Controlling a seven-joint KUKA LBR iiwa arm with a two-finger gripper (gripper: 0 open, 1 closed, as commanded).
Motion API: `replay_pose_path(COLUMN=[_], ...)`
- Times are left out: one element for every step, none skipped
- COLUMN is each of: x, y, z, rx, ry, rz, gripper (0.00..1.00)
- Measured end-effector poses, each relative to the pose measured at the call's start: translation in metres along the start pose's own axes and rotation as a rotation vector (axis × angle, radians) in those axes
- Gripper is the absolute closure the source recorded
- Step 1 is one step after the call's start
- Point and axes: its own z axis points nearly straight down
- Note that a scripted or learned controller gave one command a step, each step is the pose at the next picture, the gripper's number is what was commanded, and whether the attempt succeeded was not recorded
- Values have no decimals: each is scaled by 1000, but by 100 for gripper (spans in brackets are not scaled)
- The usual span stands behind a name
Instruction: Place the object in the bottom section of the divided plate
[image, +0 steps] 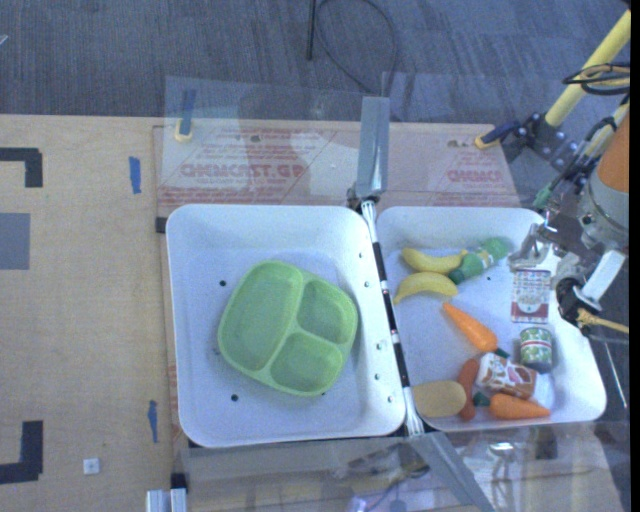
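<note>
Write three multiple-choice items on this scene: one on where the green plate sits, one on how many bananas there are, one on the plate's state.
1. The divided plate lies in:
A. the left bin
B. the right bin
C. the bare bench

2. Bananas in view:
A. one
B. two
C. four

3. The plate's sections hold:
A. a carrot
B. a can
C. nothing

Answers: 1 A, it rests in the left bin. 2 B, two yellow bananas lie together in the right bin. 3 C, all three sections are bare green.
</note>
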Motion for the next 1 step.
replay_pose_path(x=[92], y=[-35], z=[48], rx=[1], ry=[2], rz=[-139], gripper=[100])
